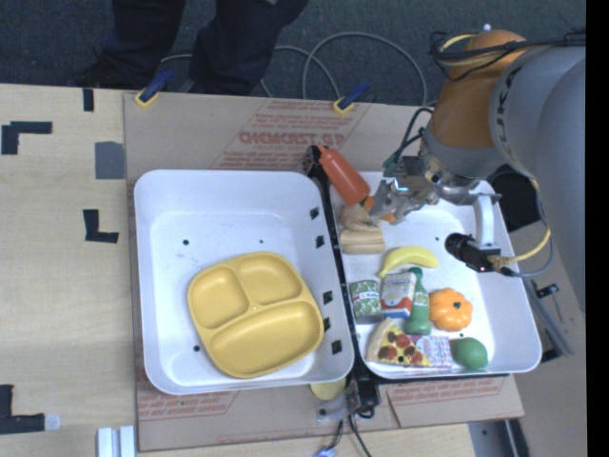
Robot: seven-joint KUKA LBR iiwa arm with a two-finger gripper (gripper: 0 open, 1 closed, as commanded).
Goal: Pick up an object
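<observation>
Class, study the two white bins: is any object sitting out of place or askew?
Yes. The orange carrot-shaped toy lies tilted across the top of the divide between the two bins, rather than flat in the right white bin with the other toy foods. The yellow divided plate sits skewed in the left white bin.

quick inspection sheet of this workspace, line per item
surface: cardboard sheet under two white bins
job's things: right bin holds banana, orange pumpkin, green fruit, pizza slice, bottle, can, bread; carrot-like toy on the divider
clutter: yellow divided plate in left bin
grippers: gripper low over the bread, finger state unclear
cables: grey loop behind bench
surroundings: person's legs at top
</observation>
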